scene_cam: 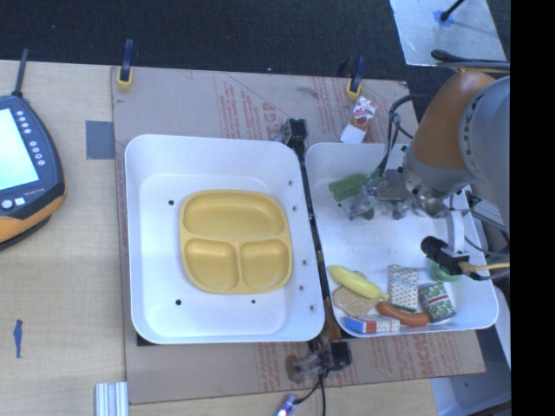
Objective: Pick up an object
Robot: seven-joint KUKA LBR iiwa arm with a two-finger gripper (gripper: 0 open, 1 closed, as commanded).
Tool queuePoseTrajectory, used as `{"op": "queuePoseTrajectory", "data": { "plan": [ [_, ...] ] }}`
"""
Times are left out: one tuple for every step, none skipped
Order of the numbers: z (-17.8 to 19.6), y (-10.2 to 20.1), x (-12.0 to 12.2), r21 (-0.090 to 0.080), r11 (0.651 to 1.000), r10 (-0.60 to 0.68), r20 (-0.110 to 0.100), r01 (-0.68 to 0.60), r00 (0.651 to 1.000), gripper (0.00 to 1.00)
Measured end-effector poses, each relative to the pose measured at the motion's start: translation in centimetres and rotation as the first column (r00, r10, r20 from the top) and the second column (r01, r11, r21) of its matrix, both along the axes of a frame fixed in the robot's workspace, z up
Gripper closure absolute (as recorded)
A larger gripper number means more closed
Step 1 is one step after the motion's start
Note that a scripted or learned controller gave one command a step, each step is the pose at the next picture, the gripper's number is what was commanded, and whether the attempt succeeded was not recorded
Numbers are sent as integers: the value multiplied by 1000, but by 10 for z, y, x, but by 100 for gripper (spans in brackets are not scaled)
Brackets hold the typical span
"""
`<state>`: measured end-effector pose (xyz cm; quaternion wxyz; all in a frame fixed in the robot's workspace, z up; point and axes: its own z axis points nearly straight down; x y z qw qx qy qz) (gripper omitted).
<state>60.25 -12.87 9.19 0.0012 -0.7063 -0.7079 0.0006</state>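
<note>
From my remote seat I count two white bins side by side: the left bin (147, 232) holds one yellow divided tray (235, 240) with three compartments, and the right bin (381, 241) holds the small objects. The gripper (362, 206) sits low over the upper part of the right bin, and I place everything from its fingers. One green item (348, 185) lies just beside the fingertips, on their far side toward the bin's upper edge; I cannot tell whether they touch it, and nothing is visibly clamped between them. Whether the fingers are spread or closed I cannot tell, since they are dark, small and blurred. Well below the fingers, toward the bin's near edge, I count one yellow banana (357, 282), one tan round piece (352, 302), one red sausage shape (402, 314), one blue and white flat piece (364, 325), and two small patterned packets (402, 282) and (436, 302), clustered and partly overlapping. One green ring-like object (447, 269) is partly hidden by a dark part of the arm. The arm (451, 137) enters from the right, orange band uppermost, bent down toward the bin, cut off at the frame edge. One handheld pendant (22, 172) lies far left, also cut off.
</note>
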Motion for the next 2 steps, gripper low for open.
{"op": "queuePoseTrajectory", "data": {
  "plan": [
    [0, 33, 53, -1, 1000, 2, -3, -2, 1000, 0],
    [0, 27, 54, 0, 1000, 1, -1, -1, 1000, 0]
  ]
}}
